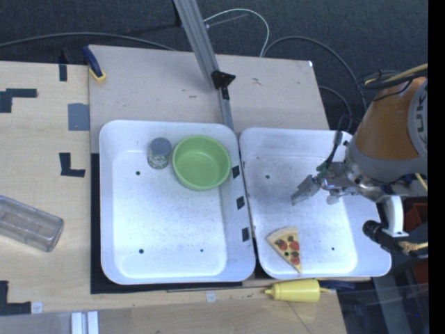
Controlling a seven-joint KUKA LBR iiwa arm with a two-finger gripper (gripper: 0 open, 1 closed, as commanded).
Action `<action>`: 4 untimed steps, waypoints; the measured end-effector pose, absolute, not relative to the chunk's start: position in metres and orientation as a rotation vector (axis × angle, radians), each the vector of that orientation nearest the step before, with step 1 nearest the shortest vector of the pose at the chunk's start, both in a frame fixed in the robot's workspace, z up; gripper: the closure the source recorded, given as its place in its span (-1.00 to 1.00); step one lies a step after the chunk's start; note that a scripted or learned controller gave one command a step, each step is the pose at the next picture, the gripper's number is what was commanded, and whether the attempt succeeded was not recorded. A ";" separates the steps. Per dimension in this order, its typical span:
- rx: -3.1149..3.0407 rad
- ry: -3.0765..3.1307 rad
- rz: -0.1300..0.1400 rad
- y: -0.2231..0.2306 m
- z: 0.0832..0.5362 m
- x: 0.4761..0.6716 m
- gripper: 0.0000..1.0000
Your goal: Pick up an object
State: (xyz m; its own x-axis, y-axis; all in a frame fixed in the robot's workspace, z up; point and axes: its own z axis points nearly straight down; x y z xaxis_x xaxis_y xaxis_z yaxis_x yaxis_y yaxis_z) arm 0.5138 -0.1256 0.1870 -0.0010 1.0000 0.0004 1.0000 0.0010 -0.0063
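Two shallow white plastic bins side by side on the light wooden table [278, 92], left bin [118, 256] and right bin [268, 141]. Inside the left bin, at its far edge: a round green plastic bowl [201, 162], upright, and just beside it to the left a small grey-lidded can [159, 152], close enough that contact cannot be judged. Inside the right bin, near its front edge and towards its left side: a flat wedge-shaped toy pizza slice [286, 247] with red dots, lying flat, point towards the front.

Reaching in from the right, over the right bin: grey arm with orange band [386, 127], ending in a dark two-finger claw [303, 193] above the bin's middle, pointing left and slightly down. Fingers spread slightly at the tips, nothing between them. Well apart from the pizza slice, which lies nearer the front; whether the tips touch the bin floor cannot be told.

Outside the bins: a yellow plastic mustard bottle [295, 291] lying on its side just beside the right bin's front rim; a clear plastic tumbler [26, 223] on its side at the far left; a blue-and-yellow clamp [93, 63] at the table's far left corner; a slanted grey metal pole [198, 33] rising from between the bins at the back.
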 end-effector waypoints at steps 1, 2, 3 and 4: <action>-2.216 -2.217 0.008 -0.125 0.123 0.514 -1.00; -2.215 -2.221 0.003 -0.125 0.136 0.515 1.00; -2.222 -2.225 -0.003 -0.125 0.194 0.508 1.00; -2.222 -2.225 -0.002 -0.125 0.231 0.509 1.00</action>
